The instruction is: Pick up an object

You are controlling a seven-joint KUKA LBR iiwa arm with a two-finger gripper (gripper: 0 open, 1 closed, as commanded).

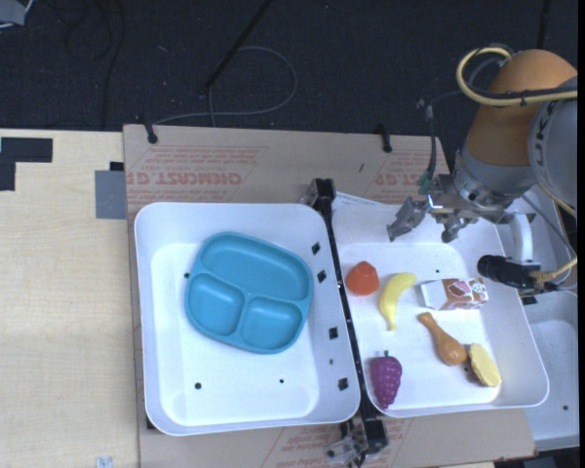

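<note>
Right bin (526,383): orange tomato (362,279), banana (395,297), snack packet (455,293), drumstick (443,338), grapes (385,378).
Left bin (166,398): blue divided plate (248,292).
End effector (433,218): fingers spread, holding nothing, above right bin's far edge; banana nearer the camera, apart.

at the upper right of the frame, the arm (526,115) shows a rounded orange band over grey casing, with a pale yellow cable looped beside it. below it, the gripper (431,220) is dull grey metal with two fingers.
</note>
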